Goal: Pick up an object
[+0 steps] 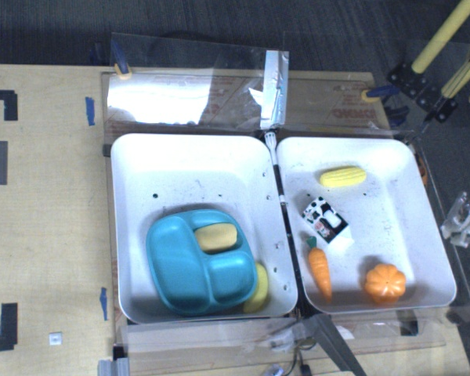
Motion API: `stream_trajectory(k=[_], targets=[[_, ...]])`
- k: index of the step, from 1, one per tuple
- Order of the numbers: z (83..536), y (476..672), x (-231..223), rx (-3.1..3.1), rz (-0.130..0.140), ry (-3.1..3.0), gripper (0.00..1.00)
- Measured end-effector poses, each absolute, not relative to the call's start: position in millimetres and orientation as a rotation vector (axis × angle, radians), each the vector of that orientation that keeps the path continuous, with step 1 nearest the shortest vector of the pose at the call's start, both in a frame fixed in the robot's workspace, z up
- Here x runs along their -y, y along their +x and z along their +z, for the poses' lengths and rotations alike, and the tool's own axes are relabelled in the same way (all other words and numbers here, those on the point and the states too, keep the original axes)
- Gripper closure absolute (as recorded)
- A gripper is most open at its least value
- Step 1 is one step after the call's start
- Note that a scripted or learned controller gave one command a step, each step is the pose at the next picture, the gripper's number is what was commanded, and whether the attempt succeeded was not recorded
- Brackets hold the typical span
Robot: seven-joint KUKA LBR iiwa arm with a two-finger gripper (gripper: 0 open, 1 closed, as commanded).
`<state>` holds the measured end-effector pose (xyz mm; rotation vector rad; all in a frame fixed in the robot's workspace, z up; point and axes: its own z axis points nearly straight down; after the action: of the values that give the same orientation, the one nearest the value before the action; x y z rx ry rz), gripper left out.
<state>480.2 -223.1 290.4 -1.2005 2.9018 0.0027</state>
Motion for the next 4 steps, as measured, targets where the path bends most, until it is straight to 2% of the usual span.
stream_trajectory(k=[1, 2, 3, 4], targets=[[332.3, 490.9, 222.7, -2.691, -0.008, -1.606, 1.00], [314.1, 480.3, 222.4, -2.341, 0.005, -2.093, 1.00], [373.7, 481.2, 219.6, -2.424, -0.011, -1.989, 1.00], [334.6, 480.1, 195.1, -2.099, 0.005, -2.336, 1.00]])
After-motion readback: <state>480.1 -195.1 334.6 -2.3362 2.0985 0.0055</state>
